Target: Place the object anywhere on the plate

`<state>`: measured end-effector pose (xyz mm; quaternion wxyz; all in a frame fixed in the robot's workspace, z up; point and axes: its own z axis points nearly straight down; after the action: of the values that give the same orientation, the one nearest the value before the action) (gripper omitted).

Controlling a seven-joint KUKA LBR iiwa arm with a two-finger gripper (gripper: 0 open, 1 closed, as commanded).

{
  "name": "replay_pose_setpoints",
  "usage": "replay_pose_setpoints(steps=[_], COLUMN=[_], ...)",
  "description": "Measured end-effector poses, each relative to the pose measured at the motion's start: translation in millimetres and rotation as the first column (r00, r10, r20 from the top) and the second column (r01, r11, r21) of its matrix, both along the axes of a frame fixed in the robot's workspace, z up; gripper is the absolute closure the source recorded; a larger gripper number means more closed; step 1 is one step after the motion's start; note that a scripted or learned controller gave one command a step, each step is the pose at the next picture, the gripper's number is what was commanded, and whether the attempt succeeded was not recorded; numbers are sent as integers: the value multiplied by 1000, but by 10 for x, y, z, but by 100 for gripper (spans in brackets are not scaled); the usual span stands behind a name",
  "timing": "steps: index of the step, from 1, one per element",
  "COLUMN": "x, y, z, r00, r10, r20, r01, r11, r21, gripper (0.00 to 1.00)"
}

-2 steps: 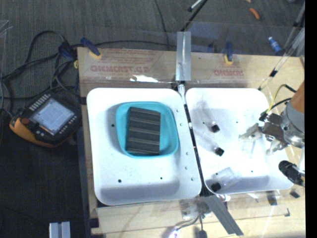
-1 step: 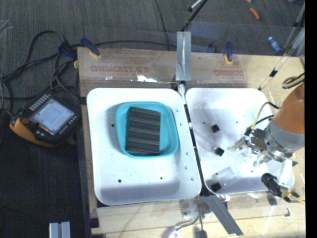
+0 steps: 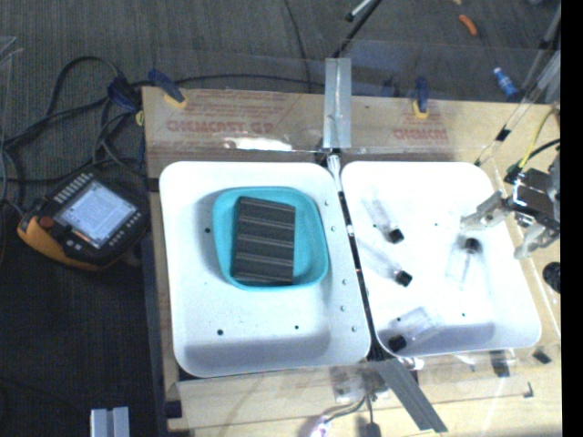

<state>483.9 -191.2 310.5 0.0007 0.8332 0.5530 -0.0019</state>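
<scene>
Ribbed dark block (image 3: pixel 264 240) lies flat on the teal plate (image 3: pixel 314 244), long axis nearly up-down the view, gripper (image 3: pixel 519 209) fingers' state unclear.

Pincer (image 3: pixel 526 209) at the right edge, partly cut off, finger state unclear.

A plate (image 3: pixel 314 244) is set in the left bin (image 3: pixel 264 344), a ridged block (image 3: pixel 264 239) laid on it; small vials (image 3: pixel 397 276) are scattered in the right bin (image 3: pixel 455 335).
</scene>
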Motion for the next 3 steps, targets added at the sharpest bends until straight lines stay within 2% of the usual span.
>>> replay_pose_setpoints(steps=[1, 2, 3], x=[-1, -8, -8], y=[-1, 347, 347], z=[0, -778, -778], r00=[1000, 948, 948], r10=[-1, -319, -319], r20=[0, -2, -2], r01=[1, 319, 319], r11=[1000, 948, 948], r21=[0, 1, 0], gripper=[0, 0, 0])
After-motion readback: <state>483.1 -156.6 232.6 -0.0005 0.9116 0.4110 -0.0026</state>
